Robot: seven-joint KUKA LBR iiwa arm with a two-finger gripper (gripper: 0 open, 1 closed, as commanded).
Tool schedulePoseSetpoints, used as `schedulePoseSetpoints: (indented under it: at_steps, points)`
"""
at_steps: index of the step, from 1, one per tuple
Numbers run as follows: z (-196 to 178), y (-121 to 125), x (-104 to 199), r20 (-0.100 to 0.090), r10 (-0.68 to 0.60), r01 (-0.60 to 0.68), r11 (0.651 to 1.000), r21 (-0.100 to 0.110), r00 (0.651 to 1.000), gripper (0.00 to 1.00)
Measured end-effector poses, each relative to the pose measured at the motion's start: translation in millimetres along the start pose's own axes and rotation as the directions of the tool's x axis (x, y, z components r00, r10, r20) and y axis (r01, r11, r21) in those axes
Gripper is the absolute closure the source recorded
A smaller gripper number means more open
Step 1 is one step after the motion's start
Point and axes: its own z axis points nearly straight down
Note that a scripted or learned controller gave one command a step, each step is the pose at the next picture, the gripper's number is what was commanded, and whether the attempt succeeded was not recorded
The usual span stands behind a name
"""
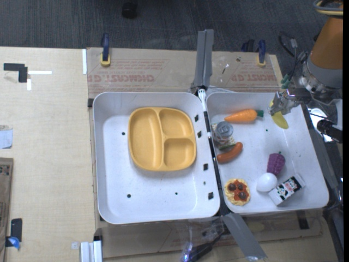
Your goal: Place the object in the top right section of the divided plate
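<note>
Fingers [279, 109] hover over a yellow object [280, 119]; grip state I cannot tell. A loose hold risks dropping it before the divided plate [161, 138].

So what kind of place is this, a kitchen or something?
More likely a robot test bench in a lab. Two white bins sit clamped on cardboard; one holds a yellow divided plate, the other toy food such as a carrot and a small pizza, with the arm's tool above them.
</note>
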Motion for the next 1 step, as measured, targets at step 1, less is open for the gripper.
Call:
schedulePoseSetpoints:
  at_steps: [1]
  points:
    - [18.6, -8.5, 93.5, -0.001, -0.166, 0.166, 0.986, 0.001, 0.986, 1.0]
